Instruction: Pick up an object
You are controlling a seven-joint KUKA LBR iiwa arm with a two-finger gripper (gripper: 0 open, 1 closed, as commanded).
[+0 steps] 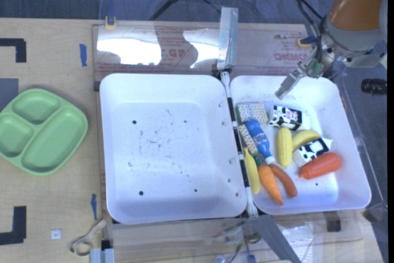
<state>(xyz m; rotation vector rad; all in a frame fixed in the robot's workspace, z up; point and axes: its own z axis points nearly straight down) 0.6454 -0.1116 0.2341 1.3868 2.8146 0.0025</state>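
Claw (288, 88) above right bin's (354, 151) back edge; grip state I cannot tell | risk: toys (283, 151) packed touching; descent may nudge neighbours, closing on nothing

Faint red lettering, too blurred to read.
Pale red print runs along the clear plastic wall (184, 46) behind the two white bins, near the top of the frame; one patch sits at upper centre, another at upper right, and it looks reversed. No word or number can be made out. The blue bottle (258, 140) in the right bin (354, 185) carries a label, also illegible.
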